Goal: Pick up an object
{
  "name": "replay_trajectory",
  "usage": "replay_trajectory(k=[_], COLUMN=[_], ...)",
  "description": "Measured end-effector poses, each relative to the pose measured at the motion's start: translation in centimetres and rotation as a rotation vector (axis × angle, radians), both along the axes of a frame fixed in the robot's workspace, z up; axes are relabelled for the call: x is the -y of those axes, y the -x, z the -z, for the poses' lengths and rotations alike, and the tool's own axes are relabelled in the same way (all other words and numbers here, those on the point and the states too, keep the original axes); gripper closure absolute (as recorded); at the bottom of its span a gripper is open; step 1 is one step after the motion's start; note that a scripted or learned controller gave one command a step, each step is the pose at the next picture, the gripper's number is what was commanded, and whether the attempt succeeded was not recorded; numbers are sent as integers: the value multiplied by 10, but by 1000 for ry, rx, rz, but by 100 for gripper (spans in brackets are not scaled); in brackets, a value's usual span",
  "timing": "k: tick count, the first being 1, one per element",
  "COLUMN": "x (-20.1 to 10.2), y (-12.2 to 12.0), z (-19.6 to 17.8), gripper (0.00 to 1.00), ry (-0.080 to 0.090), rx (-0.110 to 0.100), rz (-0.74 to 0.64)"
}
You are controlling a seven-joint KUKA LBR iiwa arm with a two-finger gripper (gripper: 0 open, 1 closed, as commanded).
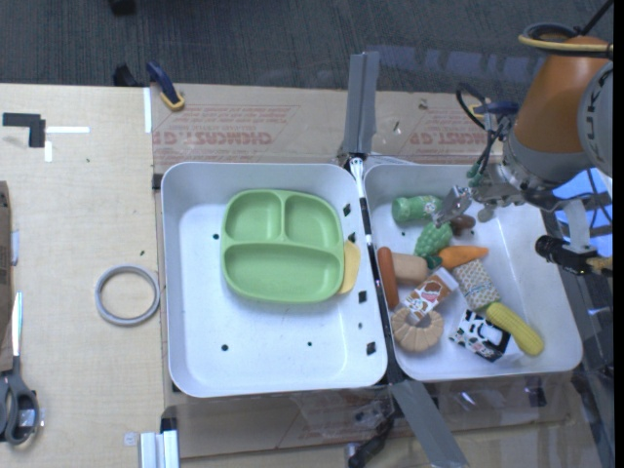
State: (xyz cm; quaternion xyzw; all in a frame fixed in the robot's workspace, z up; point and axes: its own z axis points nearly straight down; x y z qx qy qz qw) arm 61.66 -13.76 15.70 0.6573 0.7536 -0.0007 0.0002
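My gripper (457, 206) hangs low over the back of the right bin (556, 291), reaching in from the right below the orange-banded wrist. It is just right of a green toy (414, 208) and above a dark green leafy toy (436, 238) and a small brown piece (464, 224). Whether it touches any of them is unclear. Nearby lie an orange carrot (464, 254), a red sausage (388, 276), a checkered block (475, 281), a small printed box (427, 297), a round waffle-like toy (417, 329), a black-and-white item (480, 335) and a yellow corn cob (516, 328).
The left bin (185, 291) holds a green divided plate (283, 245) with a yellow piece (350, 266) at its right edge. A grey divider post (362, 105) stands between the bins at the back. A tape ring (128, 293) and scissors (18, 403) lie on the bench at left.
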Motion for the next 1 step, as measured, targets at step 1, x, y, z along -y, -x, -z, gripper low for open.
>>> replay_trajectory(k=[1], x=[-17], y=[-35], z=[65], gripper=[0], ry=[0], rx=[-6], rz=[49])
